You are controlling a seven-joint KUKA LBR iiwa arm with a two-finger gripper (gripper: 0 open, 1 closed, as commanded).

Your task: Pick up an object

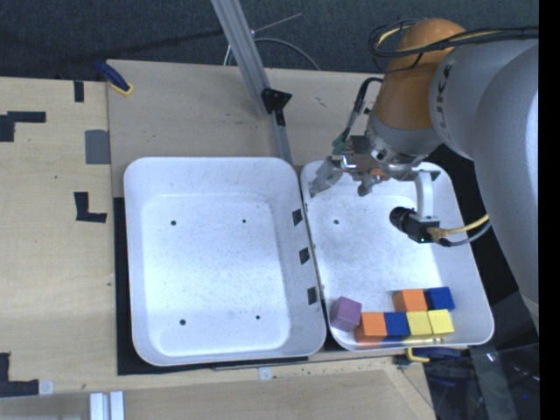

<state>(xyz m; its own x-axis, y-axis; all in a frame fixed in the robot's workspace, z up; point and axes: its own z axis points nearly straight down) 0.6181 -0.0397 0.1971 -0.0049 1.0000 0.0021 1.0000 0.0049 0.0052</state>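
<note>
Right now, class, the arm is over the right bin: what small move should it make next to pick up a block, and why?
Probably carry the end effector toward the near edge of the right bin. It sits over the far end, while the blocks, such as the purple block and orange block, cluster at the near edge.

The pale wooden bench (192,112) carries two shallow white plastic bins side by side: the left bin (210,256) and the right bin (394,252), touching along their inner edges.

Even, fairly bright overhead light leaves soft shadows, mild glare on the white bins (210,169), and slightly grainy detail.
</note>
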